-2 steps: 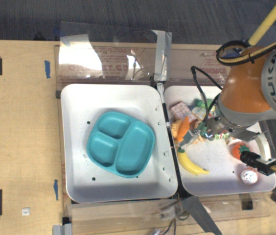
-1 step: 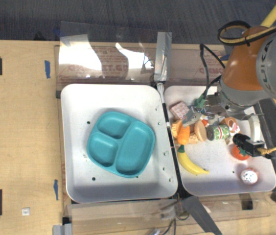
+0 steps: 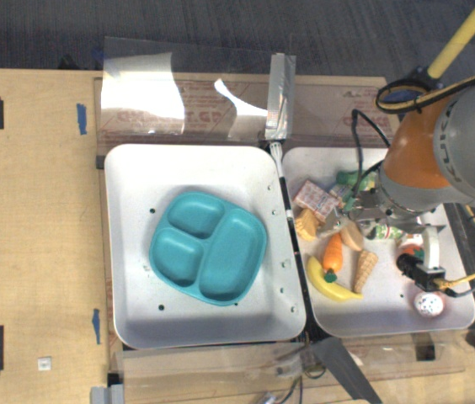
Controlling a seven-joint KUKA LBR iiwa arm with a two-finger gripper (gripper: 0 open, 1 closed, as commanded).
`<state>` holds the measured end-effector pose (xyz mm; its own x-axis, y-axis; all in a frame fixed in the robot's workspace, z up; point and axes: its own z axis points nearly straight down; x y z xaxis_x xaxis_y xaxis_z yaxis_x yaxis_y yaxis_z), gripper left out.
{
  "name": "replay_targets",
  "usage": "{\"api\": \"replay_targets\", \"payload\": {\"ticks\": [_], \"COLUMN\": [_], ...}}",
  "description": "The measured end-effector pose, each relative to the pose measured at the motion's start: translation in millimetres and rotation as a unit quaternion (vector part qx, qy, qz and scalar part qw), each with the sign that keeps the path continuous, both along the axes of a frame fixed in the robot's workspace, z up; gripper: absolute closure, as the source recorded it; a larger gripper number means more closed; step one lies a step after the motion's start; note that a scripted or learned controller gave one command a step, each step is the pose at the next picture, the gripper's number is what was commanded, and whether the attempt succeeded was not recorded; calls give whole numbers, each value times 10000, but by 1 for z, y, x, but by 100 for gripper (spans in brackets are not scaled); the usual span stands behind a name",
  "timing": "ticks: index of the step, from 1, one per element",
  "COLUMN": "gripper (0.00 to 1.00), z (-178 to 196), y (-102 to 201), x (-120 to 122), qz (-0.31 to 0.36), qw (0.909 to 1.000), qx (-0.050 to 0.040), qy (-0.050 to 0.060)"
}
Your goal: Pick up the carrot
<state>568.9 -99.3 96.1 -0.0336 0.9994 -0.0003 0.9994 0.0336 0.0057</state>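
1. Wooden bench (image 3: 27,251) boards run under everything, pale and bare to the left of the left bin (image 3: 128,310), with black tape marks along that outer edge.
2. Nearest me, taking the carrot (image 3: 333,252) as the landmark: it lies in the right bin (image 3: 389,310), orange with a green tip pointing toward the front rim, tilted slightly.
3. A yellow banana (image 3: 328,283) curves just in front of the carrot, touching or almost touching its green end.
4. An ice-cream cone toy (image 3: 364,269) lies just right of the carrot, apart from it.
5. Further right of the carrot, near the bin's front corner, sits a small white speckled ball (image 3: 429,304), with open white floor between it and the banana.
6. The gripper (image 3: 364,217) hangs just above and right of the carrot's top end, over a small beige piece (image 3: 353,236); whether its fingers are apart or together I cannot tell, and nothing is visibly held.
7. Left of the carrot, by the wall between the bins, sits a yellowish toy (image 3: 306,224), and behind it a pinkish box (image 3: 316,197).
8. Far left of the carrot, the left bin holds a teal divided plate (image 3: 209,247), with wide white floor around it.
9. Beyond both bins, clear plastic sheeting (image 3: 178,99) stands along the back edge.
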Motion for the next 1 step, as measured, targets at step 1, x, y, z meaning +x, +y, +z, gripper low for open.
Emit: {"api": "replay_targets", "payload": {"ticks": [1], "gripper": [0], "z": [-7], "y": [7], "x": [-28], "qz": [-896], "qw": [9960], "qx": [2], "qy": [-35]}}
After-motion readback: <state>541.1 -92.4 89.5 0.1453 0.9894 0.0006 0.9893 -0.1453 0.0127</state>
